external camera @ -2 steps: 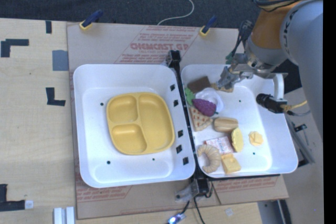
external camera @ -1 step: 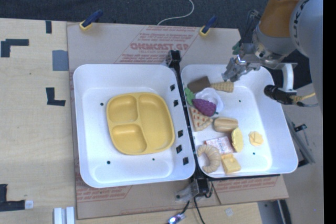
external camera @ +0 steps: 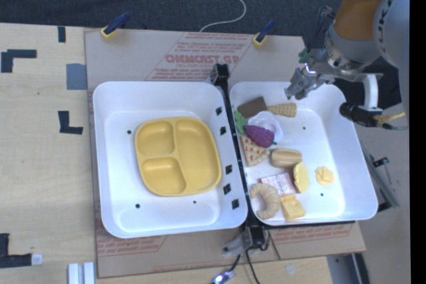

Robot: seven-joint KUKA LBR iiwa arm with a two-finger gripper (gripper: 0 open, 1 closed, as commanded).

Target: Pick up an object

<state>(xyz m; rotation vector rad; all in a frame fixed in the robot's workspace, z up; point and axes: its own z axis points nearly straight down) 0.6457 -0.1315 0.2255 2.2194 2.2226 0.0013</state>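
A: Where is the end effector (external camera: 297, 88)?
B: At the upper right of the frame, over the top rim of the right bin (external camera: 346, 163), hanging from the grey arm (external camera: 373, 10) with its orange band. It sits just above a small ice-cream cone toy (external camera: 282, 109).
A: Is it gripping anything?
B: I cannot tell how far it is parted; no object shows between its tips.
A: And the objects to pick?
B: All in the right bin: a brown block (external camera: 252, 106), a purple piece (external camera: 259, 136) on a white wrapper, a waffle wedge (external camera: 253, 152), a bread roll (external camera: 285, 157), a croissant (external camera: 266, 199), and yellow pieces toward the lower right.
A: The left bin (external camera: 120, 209)?
B: It holds a yellow divided plate (external camera: 178, 156), lying flat in the middle, on the table (external camera: 40, 163).
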